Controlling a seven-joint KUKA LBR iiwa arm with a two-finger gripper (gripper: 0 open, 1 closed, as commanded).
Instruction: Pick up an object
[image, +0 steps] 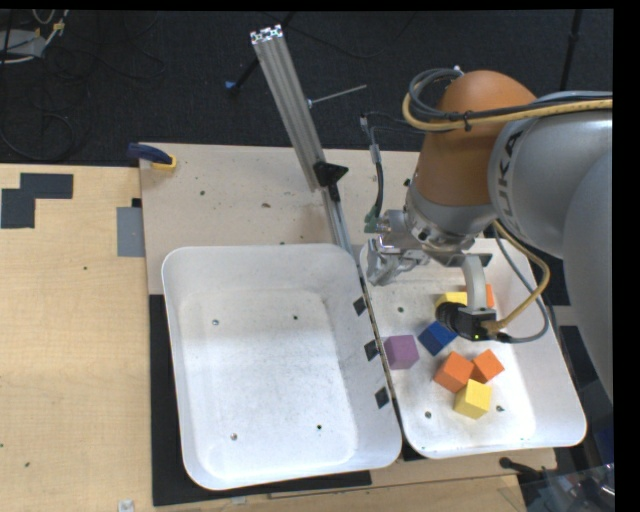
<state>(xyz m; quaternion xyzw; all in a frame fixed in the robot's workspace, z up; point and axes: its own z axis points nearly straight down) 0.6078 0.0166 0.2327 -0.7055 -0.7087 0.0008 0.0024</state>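
Several small blocks lie in the right bin (540, 425): a purple cube (401, 351), a blue cube (436, 337), two orange cubes (455, 372) (488, 365) and a yellow cube (473, 399). Another yellow piece (452, 299) peeks out from behind the arm's cabling. My gripper (385, 262) hangs over the back left corner of the right bin, close to the wall between the bins. It is above and behind the purple cube, apart from all the blocks. I see nothing held in it.
The left bin (200, 300) sits beside the right one, sharing a dividing edge with black clips (371, 349). A slanted aluminium post (297, 110) rises behind the bins. The arm's bulky wrist (470, 150) overhangs the back of the right bin.
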